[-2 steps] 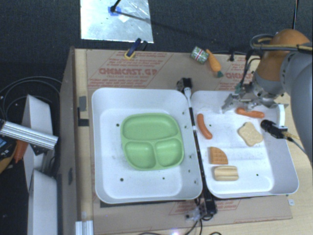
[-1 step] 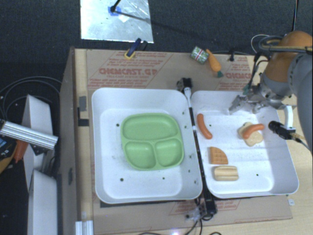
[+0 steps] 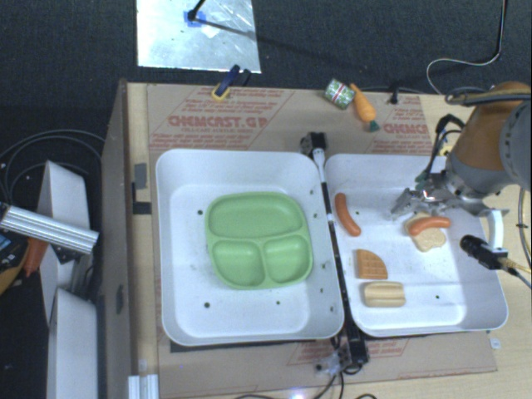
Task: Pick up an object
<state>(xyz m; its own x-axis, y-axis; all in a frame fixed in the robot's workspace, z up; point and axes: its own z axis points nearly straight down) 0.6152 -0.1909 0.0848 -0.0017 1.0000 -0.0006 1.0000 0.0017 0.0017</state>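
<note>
R bin (image 3: 478,302): jaws (image 3: 413,204) spread, holding nothing; sausage (image 3: 429,222) lies just beside, on bread (image 3: 429,239).

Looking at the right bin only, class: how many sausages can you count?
2. One sausage lies near the right bin's left wall; the other sausage sits on a bread piece by the end effector, which may hide more.

Dark carpet floor (image 3: 374,7) surrounds a cardboard-topped bench (image 3: 249,119); a shiny metal sheet (image 3: 199,23) lies beyond.

Cardboard-topped bench (image 3: 249,110) w/ two white bins (image 3: 187,306) side by side, small can (image 3: 338,93) & toy carrot (image 3: 364,108) at back edge
</note>
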